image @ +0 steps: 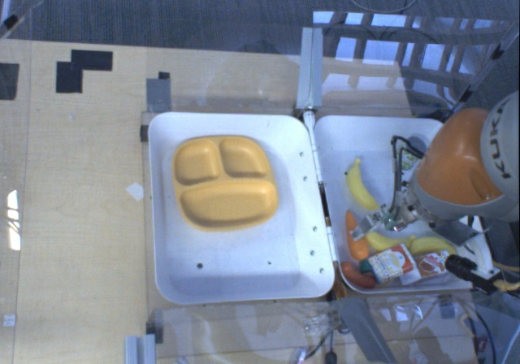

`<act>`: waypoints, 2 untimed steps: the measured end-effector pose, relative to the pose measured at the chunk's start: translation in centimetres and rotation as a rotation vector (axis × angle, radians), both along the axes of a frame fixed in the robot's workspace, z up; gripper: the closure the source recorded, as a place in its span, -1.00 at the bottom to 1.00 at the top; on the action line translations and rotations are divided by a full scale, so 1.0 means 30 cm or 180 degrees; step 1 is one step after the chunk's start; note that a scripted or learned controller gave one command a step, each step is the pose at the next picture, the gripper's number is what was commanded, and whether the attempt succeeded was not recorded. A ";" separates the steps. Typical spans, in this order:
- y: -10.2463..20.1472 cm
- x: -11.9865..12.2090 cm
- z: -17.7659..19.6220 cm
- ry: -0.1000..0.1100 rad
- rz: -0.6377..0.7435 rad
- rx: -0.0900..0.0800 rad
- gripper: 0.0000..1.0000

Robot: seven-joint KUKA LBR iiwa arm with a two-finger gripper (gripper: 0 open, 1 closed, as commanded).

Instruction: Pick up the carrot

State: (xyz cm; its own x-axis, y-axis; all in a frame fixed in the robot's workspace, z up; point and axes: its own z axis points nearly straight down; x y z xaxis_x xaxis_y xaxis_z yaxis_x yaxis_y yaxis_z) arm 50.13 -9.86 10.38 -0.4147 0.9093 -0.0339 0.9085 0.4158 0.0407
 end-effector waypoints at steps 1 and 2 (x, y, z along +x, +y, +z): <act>-0.008 0.047 -0.014 0.0035 -0.0513 0.0031 -1.00; 0.005 0.015 -0.019 0.0023 -0.0869 0.0052 -1.00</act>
